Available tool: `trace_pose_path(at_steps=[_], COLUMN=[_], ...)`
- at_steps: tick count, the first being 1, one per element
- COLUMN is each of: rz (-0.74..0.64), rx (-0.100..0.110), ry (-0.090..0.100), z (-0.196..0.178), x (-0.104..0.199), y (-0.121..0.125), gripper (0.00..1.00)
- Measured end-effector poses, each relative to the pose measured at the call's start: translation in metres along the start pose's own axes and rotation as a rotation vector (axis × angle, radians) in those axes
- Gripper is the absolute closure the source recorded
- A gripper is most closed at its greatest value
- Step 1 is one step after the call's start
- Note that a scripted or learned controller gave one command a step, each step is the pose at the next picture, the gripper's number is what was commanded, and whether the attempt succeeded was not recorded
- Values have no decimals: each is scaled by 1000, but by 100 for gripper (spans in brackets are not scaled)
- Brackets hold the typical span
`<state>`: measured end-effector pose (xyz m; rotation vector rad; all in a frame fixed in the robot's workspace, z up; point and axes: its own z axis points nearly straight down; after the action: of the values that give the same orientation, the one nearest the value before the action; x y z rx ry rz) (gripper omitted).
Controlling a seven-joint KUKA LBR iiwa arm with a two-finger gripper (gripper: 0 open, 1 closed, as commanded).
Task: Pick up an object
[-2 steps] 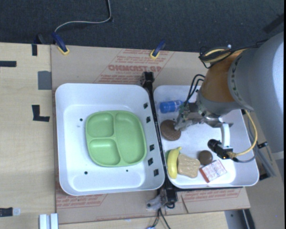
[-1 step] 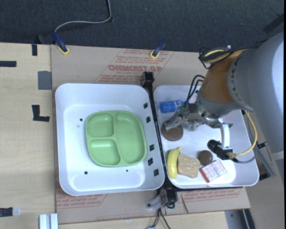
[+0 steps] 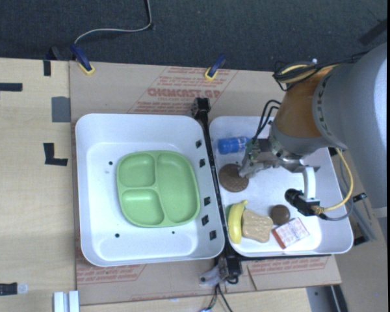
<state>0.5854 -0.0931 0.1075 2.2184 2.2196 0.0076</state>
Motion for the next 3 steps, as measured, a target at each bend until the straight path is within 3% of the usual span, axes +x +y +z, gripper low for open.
trace_pose_path(at_steps=[1,2,3], rz=[0,0,0], rx=[0,-5,-7], ry=[0,-1,-1], z=[0,19,8], x=[0,0,0], y=[0,-13,-12], gripper=[0,0,100])
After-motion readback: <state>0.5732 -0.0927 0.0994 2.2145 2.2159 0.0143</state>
